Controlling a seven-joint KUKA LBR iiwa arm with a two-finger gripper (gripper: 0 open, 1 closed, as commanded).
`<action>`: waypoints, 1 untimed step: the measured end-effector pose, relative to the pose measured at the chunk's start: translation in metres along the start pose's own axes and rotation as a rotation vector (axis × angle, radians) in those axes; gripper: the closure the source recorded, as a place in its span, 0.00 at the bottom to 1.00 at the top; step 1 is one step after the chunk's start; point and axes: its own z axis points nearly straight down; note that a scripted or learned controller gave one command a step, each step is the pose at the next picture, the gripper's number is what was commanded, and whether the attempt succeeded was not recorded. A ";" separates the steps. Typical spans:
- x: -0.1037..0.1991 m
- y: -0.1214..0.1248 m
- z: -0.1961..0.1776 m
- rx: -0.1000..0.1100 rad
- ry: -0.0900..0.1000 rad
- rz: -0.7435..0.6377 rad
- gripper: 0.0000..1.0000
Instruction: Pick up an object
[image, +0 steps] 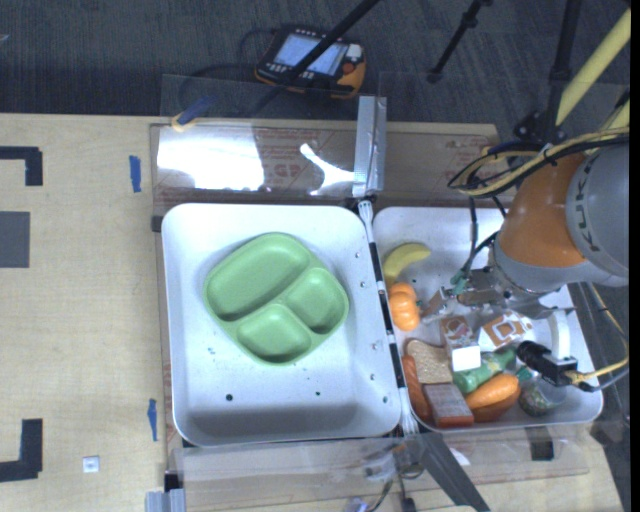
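The claw (470, 292) hangs low over the right bin (440, 222), amid its clutter; whether it is open or gripping anything cannot be told from here. To the left of that bin, a green divided tray (277, 297) lies in the left bin (190, 330). Inside the right bin, a banana (404, 258) and an orange fruit (404, 308) sit along its left wall, a carrot (494, 391) near its front edge, on the counter (80, 300).

Left bin (190, 400): a green divided plate (277, 297) is seen at its centre.
Pendant (308, 60): laid at twelve o'clock, beyond the bench.
Blue tape (135, 172): stuck at ten o'clock.
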 end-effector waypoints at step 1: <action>0.000 0.002 -0.011 -0.006 0.000 0.001 1.00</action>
